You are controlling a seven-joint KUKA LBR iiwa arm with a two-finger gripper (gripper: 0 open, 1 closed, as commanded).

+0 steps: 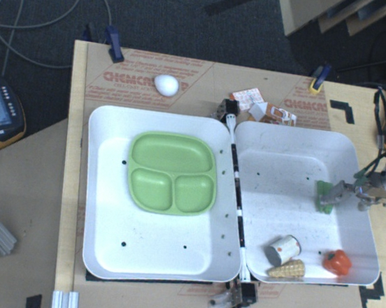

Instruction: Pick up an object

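Two bins are sitting on the desk. I am reaching the jaws (334,191) at a green thing (325,197); I cannot tell their grip. Next, lifting it.

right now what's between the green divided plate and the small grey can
In the camera view, between the green divided plate and the small grey can run the two white bins' touching rims, plus bare bin floor.
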